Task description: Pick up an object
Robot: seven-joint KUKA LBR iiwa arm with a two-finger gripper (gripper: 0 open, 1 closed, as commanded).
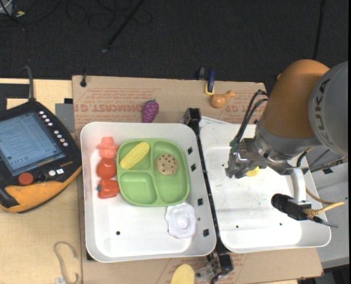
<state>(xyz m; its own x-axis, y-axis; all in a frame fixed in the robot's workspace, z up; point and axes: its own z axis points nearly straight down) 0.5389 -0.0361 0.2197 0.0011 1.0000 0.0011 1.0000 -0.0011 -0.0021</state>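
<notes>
My gripper hangs low over the right bin, near its upper middle. A small yellow object peeks out right beside the fingers; whether it sits between them is hidden. The left bin holds a green divided plate with a yellow corn cob and a brown cookie. Red-orange toy pieces lie at that plate's left. A white crumpled item rests below the plate.
A purple grape toy and an orange pear-like toy lie on the cardboard behind the bins. A yellow item sits in front of the bins. A teach pendant lies at far left. A black cable fitting crosses the right bin.
</notes>
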